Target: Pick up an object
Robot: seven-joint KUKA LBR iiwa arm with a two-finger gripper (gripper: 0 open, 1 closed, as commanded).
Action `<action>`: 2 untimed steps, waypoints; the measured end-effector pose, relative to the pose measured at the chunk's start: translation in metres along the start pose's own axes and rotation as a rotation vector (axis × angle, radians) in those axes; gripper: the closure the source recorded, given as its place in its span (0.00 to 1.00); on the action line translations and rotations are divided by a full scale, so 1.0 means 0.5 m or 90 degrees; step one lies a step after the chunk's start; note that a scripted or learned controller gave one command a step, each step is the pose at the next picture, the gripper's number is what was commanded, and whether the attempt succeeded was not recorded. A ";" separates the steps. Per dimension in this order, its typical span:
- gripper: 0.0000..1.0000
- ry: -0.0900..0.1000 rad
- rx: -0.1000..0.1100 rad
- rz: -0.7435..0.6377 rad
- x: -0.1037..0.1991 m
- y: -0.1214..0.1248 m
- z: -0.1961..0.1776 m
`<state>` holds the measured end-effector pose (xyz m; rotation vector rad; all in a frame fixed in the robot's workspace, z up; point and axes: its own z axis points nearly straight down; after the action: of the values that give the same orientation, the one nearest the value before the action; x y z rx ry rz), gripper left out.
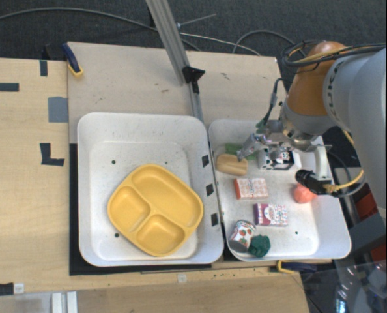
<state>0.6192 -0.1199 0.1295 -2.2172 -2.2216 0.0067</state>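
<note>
In the right bin (324,240) lie several small objects. A tan bread-shaped piece (231,166) rests at the bin's upper left with a green item (230,150) just behind it. Below them sit a pink box (251,188) and a purple-and-white carton (270,214). A salmon ball (303,193) lies toward the right wall. A round patterned cup (242,234) and a dark green lump (260,244) occupy the front left corner. My gripper (266,152) hangs low over the bin's upper part, just right of the bread piece and above the pink box. Nothing is visibly held.
The left bin (96,142) holds a yellow divided plate (156,208). A metal pole (174,38) slants down to the bins' shared back edge. The grey arm with its orange band (311,90) covers the right bin's back right. Cables trail behind the bench.
</note>
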 end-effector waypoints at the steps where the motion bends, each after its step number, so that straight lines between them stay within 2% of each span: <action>1: 0.00 -0.004 -0.016 0.000 -0.004 0.012 0.028; 2: 1.00 -0.005 -0.018 -0.001 -0.004 0.014 0.009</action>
<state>0.6263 -0.1217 0.1250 -2.2336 -2.2410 -0.0173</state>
